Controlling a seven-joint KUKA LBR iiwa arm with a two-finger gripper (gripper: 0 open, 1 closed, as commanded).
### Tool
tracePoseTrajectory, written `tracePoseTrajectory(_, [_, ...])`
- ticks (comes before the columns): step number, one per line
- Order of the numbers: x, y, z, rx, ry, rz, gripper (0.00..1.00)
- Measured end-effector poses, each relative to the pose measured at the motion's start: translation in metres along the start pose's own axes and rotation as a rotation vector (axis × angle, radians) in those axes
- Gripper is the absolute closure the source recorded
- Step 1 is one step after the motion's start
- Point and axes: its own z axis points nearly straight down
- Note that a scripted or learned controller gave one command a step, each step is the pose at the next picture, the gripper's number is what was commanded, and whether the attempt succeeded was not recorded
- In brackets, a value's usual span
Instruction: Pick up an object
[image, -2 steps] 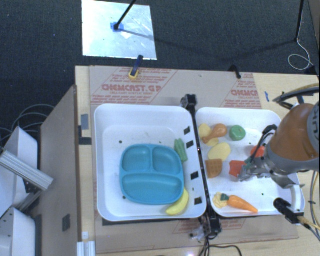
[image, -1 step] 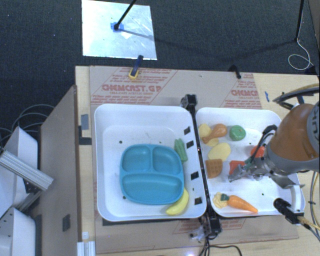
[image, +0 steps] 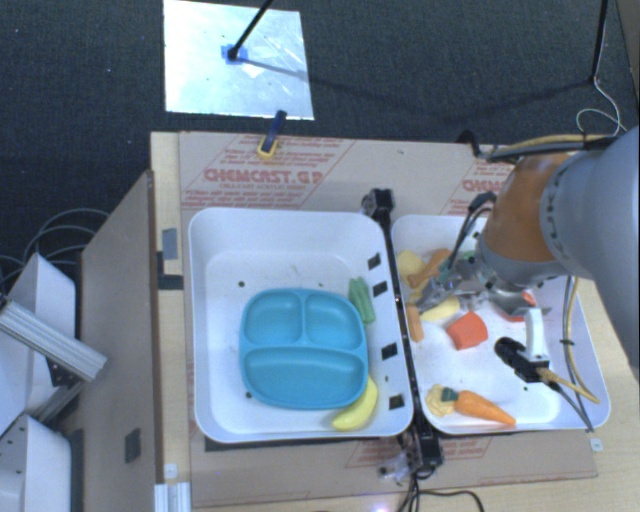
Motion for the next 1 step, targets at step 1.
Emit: tracePoseTrajectory(1, [-0.0915, -0.0676, 0.0022, 0.013, 0.003, 0.019, 0.0])
